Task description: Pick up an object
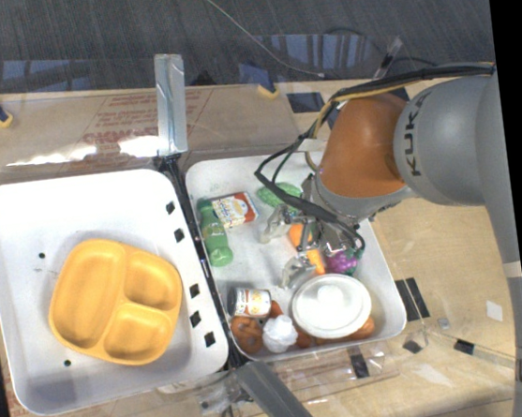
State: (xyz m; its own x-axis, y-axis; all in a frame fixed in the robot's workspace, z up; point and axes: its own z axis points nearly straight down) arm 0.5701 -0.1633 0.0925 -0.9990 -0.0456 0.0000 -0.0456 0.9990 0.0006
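My gripper (pixel 295 243) hangs low over the middle of the right bin (pixel 196 178), reaching in from the right under the orange wrist band. An orange piece (pixel 298 234) sits right at the fingers, with a yellow and a purple bit (pixel 341 261) just beside it. Whether the fingers hold anything is hidden by the wrist. Also in this bin are a green bottle (pixel 215 235), a red and white packet (pixel 230 210), a green item (pixel 276 194), a small can (pixel 251 301), a white bowl (pixel 330 306) and a white crumpled ball (pixel 279 334).
The left bin (pixel 8 224) holds a yellow divided tray (pixel 114 301). A taped divider (pixel 187 250) separates the two bins. Brown items (pixel 246 330) lie along the right bin's near wall beside the bowl. Cables run from the arm across the right bin's far edge.
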